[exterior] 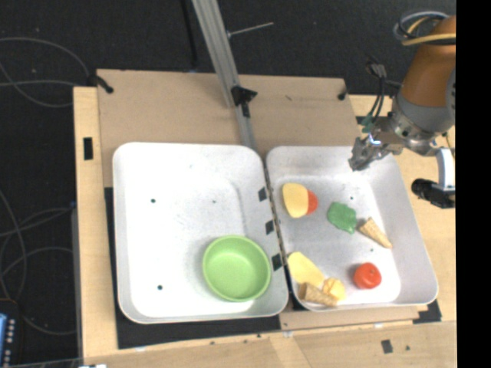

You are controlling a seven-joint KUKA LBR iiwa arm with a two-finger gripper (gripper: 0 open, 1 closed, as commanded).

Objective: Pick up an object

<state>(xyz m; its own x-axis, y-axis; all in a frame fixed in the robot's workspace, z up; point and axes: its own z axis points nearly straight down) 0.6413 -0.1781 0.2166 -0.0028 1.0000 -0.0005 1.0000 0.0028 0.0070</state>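
A dark floor strewn with thin cables surrounds a tan bench (176, 106), which carries 2 shallow white bins side by side. A slanted metal rail (219, 48) crosses the top of the bench and ends near the seam between them.

The arm (426, 83), grey with an orange band, is cut off by the right side of the view, so most of it is hidden. The left bin (153, 182) holds 1 green bowl (236, 267) near its lower right corner. The right bin (399, 205) holds 6 small items: a yellow-and-orange piece (297, 200), a green block (342, 217) just beside a tan cone (375, 232), a red ball (367, 275), and a yellow wedge (304, 267) touching a tan waffle-like piece (322, 291). What these toys stand for is hard to make out, and no writing is legible.

The gripper (360, 159) sits over the right bin's upper right corner, well apart from the items; whether its tips are spread or pressed together cannot be told.
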